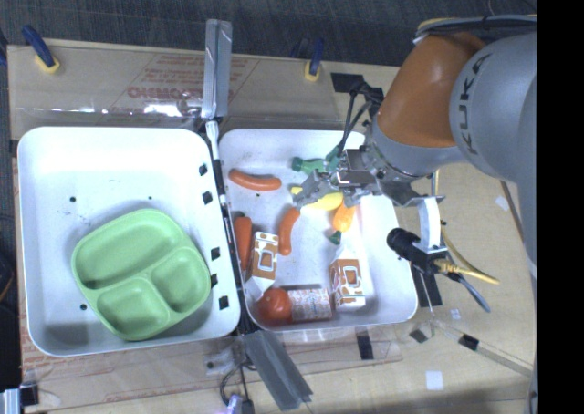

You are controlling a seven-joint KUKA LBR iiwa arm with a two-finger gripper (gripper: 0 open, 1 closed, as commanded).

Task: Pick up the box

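Note:
Two small orange-and-white boxes lie in the right bin [388, 312]. One box [265, 255] lies left of centre, beside a carrot. The other box [349, 283] lies near the front right corner. My gripper [321, 188] hangs over the back middle of this bin, above a yellow toy fruit [326, 203]. It is well behind both boxes and touches neither of them. The grey arm with its orange band [429, 93] reaches in from the right.
The right bin also holds a sausage [255, 181], two carrots [243, 241], a green item [308, 164], an orange fruit [342, 218], a tomato [273, 306] and a can [308, 303]. A green divided plate [141, 273] sits in the left bin [55, 157].

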